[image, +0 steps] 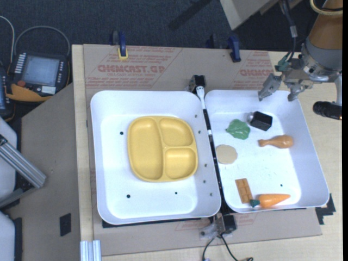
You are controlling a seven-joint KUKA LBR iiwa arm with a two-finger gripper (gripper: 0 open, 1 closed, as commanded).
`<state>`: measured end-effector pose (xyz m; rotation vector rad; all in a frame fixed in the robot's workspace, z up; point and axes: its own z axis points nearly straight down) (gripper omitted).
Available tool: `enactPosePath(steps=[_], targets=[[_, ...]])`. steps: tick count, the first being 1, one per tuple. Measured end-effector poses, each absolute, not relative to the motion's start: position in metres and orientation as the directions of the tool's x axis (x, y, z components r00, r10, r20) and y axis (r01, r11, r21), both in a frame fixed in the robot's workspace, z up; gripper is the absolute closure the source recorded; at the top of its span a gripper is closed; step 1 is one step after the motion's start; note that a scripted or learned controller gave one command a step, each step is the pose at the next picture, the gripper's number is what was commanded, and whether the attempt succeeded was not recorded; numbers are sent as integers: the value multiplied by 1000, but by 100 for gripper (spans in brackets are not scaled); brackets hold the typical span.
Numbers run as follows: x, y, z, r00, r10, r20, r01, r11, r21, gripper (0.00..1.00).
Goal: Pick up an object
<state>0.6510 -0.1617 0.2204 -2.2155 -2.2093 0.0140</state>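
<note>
Camera view: tool (281,93) spread wide, nothing held; black block (261,120) just below-left.

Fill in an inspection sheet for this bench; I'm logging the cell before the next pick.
Surface: two white bins, left bin and right bin, on a cardboard sheet.
Job's things: in the right bin, black block, green piece, drumstick, cookie, wafer, carrot.
Clutter: yellow tray in the left bin.
Grippers: gripper open, above the right bin's far edge, holding nothing.
Cables: one by the pendant, one at the bench front.
Surroundings: blue clamps.
</note>
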Motion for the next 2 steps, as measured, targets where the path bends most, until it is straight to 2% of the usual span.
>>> enactPosePath(steps=[1, 2], targets=[[654, -161, 230, 0, 1000, 0, 1000, 0, 0, 0], [650, -158, 166, 0, 1000, 1, 1000, 0, -7, 0]])
